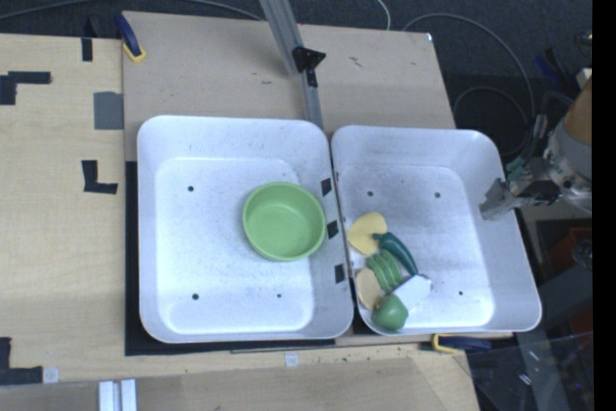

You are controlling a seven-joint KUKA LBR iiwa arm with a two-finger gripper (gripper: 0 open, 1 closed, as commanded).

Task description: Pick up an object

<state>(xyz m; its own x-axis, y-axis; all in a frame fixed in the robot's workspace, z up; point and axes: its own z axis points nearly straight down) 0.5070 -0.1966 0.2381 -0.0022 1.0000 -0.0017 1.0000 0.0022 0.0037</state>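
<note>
We see gripper [500,197] at R bin [462,149] 3 o'clock rim; can't tell grip state. Green bowl [283,221] in L bin [173,149].

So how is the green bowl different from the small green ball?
The green bowl stands alone in the left bin; the green ball lies in the right bin, crowded among other small items. The bowl is wide, open and pale; the ball is much smaller, round and darker. Both are green.

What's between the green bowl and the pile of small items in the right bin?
In the camera view, the two bins' adjoining rims lie between the green bowl and the pile, plus bare white bin floor.
</note>
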